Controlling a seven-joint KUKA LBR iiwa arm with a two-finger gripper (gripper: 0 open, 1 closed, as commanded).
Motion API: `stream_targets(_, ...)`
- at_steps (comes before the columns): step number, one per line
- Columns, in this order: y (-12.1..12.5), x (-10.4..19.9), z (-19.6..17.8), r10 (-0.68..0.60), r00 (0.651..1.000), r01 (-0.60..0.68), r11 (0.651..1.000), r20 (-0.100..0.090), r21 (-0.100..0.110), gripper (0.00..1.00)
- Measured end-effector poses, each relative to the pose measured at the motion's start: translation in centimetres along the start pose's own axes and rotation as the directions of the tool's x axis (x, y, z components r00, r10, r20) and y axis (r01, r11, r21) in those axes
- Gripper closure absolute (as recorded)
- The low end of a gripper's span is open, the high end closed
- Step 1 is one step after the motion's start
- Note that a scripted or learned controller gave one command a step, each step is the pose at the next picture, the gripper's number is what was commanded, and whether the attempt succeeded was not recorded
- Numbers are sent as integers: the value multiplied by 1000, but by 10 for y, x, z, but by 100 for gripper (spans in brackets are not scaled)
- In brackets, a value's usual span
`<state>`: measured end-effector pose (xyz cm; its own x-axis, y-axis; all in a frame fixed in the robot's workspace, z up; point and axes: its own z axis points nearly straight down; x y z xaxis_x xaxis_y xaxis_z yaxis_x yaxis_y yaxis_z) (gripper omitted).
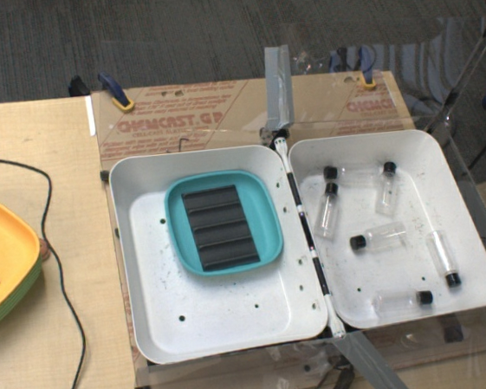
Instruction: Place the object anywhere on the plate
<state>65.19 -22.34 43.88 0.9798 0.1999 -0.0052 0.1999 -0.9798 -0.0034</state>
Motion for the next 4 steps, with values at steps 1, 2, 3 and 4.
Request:
stream_targets(1,0,2,0,-1,1000,1,1000,-1,-1,0)
stream_targets(2,0,-1,0,1,1000,-1,1000,0,0,0)
stream_targets(3,0,1,0,0,1000,0,1000,-1,0,0)
stream_targets(4,0,2,-1,-1,1000,1,1000,-2,-1,0)
